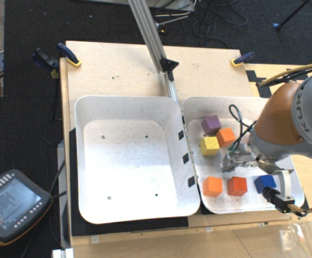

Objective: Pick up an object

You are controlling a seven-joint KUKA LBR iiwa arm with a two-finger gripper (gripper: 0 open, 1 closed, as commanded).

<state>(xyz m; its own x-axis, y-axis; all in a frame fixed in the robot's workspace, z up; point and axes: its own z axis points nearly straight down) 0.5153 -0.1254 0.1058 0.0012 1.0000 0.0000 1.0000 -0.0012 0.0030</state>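
The gripper (233, 160) is seen low over the right bin (197, 144), and whether its fingers are spread, narrowed or closed on anything cannot be told, since the metal parts at the wrist blur into the cabling. No cube is seen between them, so nothing is recorded as held. Nearest to the camera, three cubes are lined up just in front of the gripper: an orange cube (212, 186) to its left-front, a red cube (237, 186) directly before it, and a blue cube (264, 183) to its right-front, partly covered by the arm. Beyond the gripper, a yellow cube (210, 145), a second orange block (226, 136) and a purple cube (211, 124) are packed touching or nearly touching. Risk is judged to lie in this crowding: a descent onto the far cluster could land a finger on a neighbour, so that cubes are pushed apart or two are pinched and slip. A descent between the two rows could close on nothing. The loose black cable (237, 117) beside the gripper could also be snagged. The left bin (86, 160), well to the gripper's left, is seen to carry only dark specks.
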